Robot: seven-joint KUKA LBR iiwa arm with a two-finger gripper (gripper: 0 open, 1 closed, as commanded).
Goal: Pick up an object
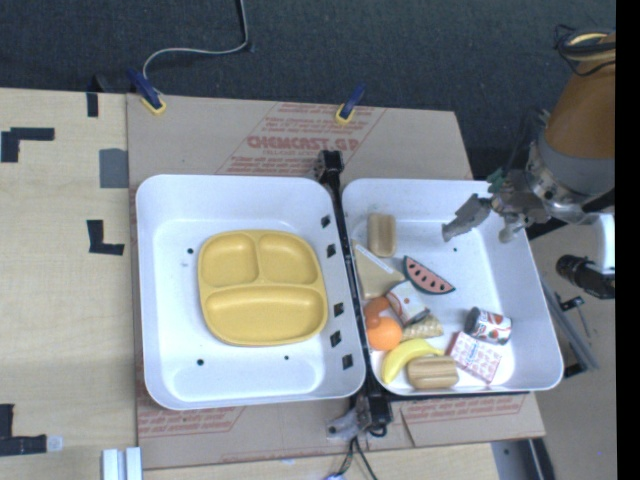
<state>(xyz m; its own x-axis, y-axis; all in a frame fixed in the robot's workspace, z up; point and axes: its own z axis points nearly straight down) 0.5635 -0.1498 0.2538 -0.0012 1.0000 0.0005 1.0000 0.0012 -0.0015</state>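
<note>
My gripper (483, 224) hangs over the upper right part of the right bin (520, 278). Its fingers are open with nothing between them. Below and left of it lies a watermelon slice (428, 276), and a tan bread block (380, 233) rests near the bin's left wall. Further toward the front sit an orange (381, 330), a banana (404, 356), a brown bun (432, 372), a small can (487, 324) and a pink box (474, 356). None of them touches the gripper.
The left bin (165, 268) holds a yellow divided plate (263, 286). A black divider with clips (338, 258) runs between the bins. The orange-banded arm (585, 118) enters from the right. Cardboard (290, 143) lies under both bins.
</note>
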